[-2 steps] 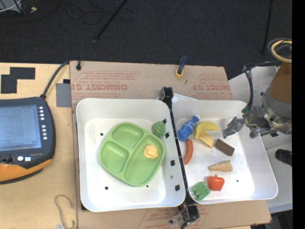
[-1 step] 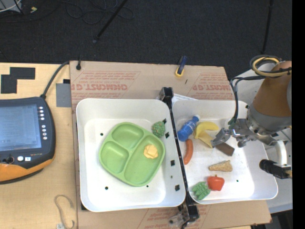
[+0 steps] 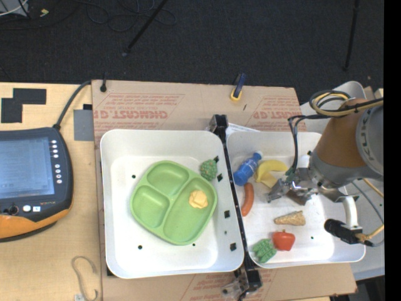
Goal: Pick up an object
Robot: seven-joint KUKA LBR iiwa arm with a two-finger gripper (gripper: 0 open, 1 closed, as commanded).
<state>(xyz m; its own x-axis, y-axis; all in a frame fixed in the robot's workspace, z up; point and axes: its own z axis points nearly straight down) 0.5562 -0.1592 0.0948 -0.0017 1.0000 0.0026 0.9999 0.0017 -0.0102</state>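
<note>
Nearest us, low in the right bin [image 3: 313, 256], a red pepper [image 3: 284, 240] and green piece [image 3: 264, 250] touch, so we risk a double grab. Above, a cone [image 3: 290, 218] lies loose. The hand [image 3: 283, 190] hovers open, holding nothing, beside the yellow toy [image 3: 271, 170]; a skewed descent could nudge it into the blue bottle [image 3: 245, 168].

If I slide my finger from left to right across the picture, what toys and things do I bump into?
Tablet screen → green divided plate → yellow piece on the plate → orange sausage → red tomato → the tool → grey arm.
</note>
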